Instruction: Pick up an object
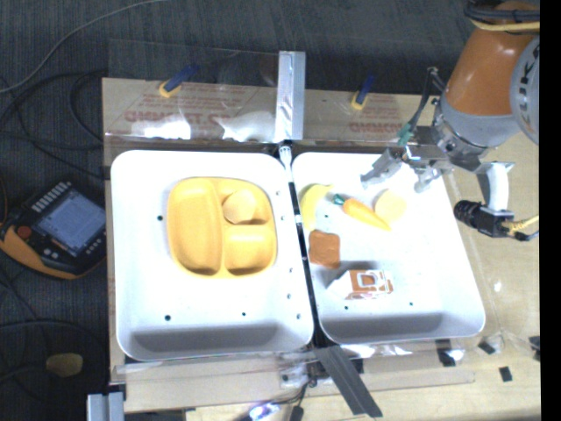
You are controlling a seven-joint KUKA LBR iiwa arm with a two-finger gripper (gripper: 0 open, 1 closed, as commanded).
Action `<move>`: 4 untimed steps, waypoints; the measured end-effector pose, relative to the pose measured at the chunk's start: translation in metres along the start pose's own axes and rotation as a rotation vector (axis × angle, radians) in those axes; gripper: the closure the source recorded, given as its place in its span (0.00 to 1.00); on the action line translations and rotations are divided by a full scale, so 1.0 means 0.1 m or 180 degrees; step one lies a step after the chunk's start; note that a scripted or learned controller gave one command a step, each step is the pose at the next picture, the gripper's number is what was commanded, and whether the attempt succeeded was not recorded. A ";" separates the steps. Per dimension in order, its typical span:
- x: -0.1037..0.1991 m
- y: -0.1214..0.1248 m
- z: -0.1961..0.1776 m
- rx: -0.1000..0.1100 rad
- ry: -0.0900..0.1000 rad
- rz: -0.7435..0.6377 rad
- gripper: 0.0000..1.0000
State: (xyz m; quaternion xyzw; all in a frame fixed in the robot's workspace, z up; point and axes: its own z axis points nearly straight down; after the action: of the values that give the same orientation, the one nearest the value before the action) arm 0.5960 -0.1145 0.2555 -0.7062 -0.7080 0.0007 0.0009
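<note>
The hand [401, 173] is hovering released at the frame's upper right, above the pale round piece [391, 206]. That piece is looking light, smooth, probably slippery; gripping across its middle seems best.

Arm [491, 68] reaching in from right, orange band above wrist, gripper [405, 175] tilted down-left, fingers [377, 172] spread apart, nothing between them, hovering over right side

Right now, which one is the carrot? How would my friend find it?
Look in the right bin, up near its far edge. The carrot lies there between a banana and a pale yellow round piece. It is the only orange, pointy thing, with a tiny green tip.
</note>
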 end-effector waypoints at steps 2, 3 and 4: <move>-0.14 0.34 1.66 -0.0035 -0.0009 -0.0020 0.00; -0.15 0.35 1.57 -0.0036 -0.0012 -0.0021 1.00; -0.12 -0.23 1.65 -0.0048 -0.0012 0.0322 1.00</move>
State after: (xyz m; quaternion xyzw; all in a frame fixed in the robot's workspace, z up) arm 0.5730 -0.1267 0.0907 -0.7411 -0.6714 -0.0032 -0.0057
